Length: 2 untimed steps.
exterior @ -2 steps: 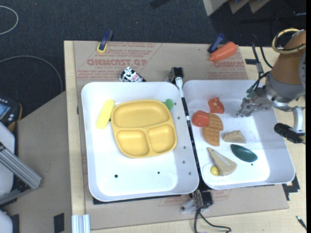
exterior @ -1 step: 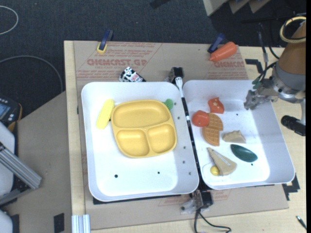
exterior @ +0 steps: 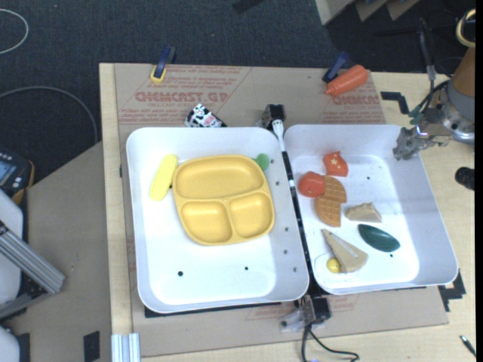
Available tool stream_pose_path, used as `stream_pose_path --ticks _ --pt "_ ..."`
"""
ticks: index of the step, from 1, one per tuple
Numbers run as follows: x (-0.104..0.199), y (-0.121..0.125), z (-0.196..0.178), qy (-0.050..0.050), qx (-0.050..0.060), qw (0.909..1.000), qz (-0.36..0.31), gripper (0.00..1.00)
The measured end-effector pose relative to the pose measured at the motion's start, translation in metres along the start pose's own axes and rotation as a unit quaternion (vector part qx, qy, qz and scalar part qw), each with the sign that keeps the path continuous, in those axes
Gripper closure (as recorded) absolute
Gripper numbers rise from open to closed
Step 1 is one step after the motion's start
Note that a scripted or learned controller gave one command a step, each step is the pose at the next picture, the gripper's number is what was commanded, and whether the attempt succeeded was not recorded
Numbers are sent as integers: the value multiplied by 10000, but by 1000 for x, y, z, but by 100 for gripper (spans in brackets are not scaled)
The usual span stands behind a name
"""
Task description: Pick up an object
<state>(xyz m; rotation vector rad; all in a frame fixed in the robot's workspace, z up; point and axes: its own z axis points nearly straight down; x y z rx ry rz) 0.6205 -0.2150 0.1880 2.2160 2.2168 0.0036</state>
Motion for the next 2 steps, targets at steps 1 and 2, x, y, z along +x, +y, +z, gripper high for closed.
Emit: stream_pose_path --ticks 1,2 --pt "-1 2 -40 1 -5 10000 -3 100" --pt "48 -3 -32 28 46 10000 -19 100"
